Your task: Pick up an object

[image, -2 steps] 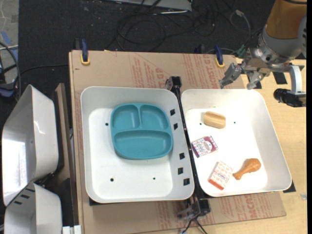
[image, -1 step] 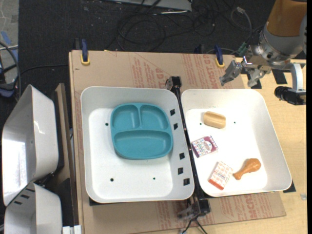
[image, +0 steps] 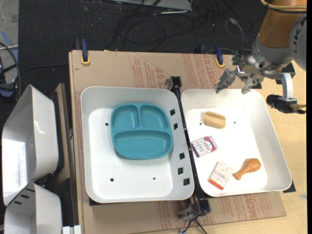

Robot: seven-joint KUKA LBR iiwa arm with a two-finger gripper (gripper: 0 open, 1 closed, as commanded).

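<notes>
From the one camera above the bench we see the gripper [image: 237, 81] at the far rim of the right bin [image: 277, 126], near that bin's back edge. Its two fingers [image: 223, 82] are spread apart with nothing between them, and both tips hang over the rim rather than down among the objects. Behind it the grey wrist rises into the orange band [image: 285, 11] of the arm at the upper right.

Closest to the gripper, just in front of it and slightly toward the divider, lies a tan bread roll [image: 214, 119] on the bin floor, apart from the fingertips. Further forward from the gripper, and a little more toward the divider, sits a small white and purple packet [image: 204, 146], tilted. Well in front of the gripper, near the bin's front wall, we find a red and white carton [image: 220, 174] lying flat, and just beside it on the side away from the divider an orange toy drumstick [image: 247, 168], its thick end pointing away from the carton. The two are close, but we cannot tell whether they touch.

Off to the side of the gripper, across the divider, the left bin [image: 97, 179] holds a teal divided plate [image: 142, 131] lying flat, well apart from the gripper.
</notes>
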